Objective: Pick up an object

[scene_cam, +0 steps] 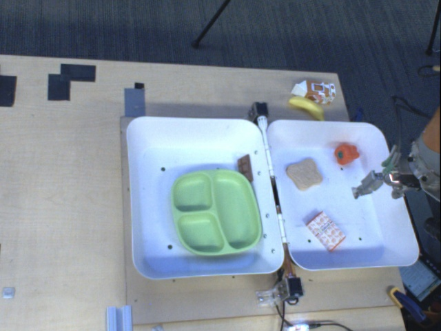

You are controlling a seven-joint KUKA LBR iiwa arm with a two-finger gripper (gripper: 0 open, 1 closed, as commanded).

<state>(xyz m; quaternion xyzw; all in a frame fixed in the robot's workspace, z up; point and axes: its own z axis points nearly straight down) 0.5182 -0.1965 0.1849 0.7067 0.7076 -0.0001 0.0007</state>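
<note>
The right bin [386, 254] holds a tan slice of bread [304, 174], a red and orange fruit-like toy [346, 153] and a small red and white carton [325, 230]. My gripper [376, 176] hangs over the right side of this bin, to the right of the bread and just below and right of the red toy. Its fingers are open, and nothing sits between them. The arm enters from the right edge.
The left bin [148, 185] carries a green divided plate [216, 211] and a small brown piece [244, 164] by its right wall. Behind the right bin, on the bench, lie a yellow banana [306, 106] and a small packet [320, 90].
</note>
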